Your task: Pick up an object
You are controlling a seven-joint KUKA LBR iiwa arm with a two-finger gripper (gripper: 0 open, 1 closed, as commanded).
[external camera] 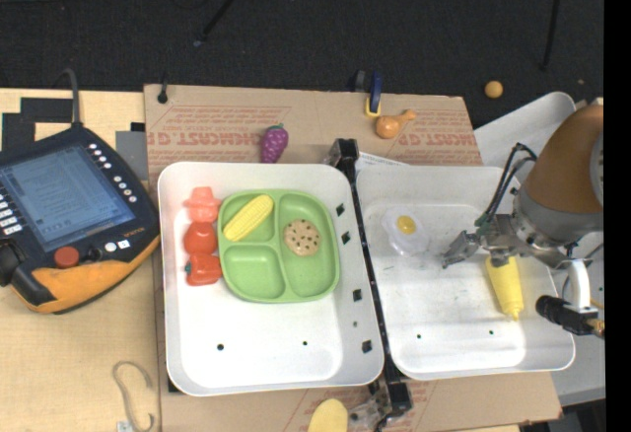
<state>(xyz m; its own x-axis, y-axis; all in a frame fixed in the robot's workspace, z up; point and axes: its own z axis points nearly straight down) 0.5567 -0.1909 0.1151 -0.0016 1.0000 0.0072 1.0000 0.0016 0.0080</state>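
Note:
The right bin (463, 346) holds a yellow bottle (510, 294) lying near its right side and a fried-egg toy (405, 226) toward its back left. My gripper (508, 279) hangs over the bottle, open, with one finger (457, 252) spread to the bottle's left and the other to its right. The bottle lies on the bin floor between them, with no finger pressing on it. In the left bin (256, 356) a green divided plate (266, 277) carries a corn cob (245, 216) and a cookie (302, 238), and a red-orange figure (201, 238) lies to the plate's left.
A black divider (357, 252) separates the bins. On the cardboard behind lie purple grapes (274, 142) and an orange pear-like toy (392, 123), near a blue clamp (374, 97). A control pendant (69, 213) sits at the left, a yellow object (328, 415) at the front edge.

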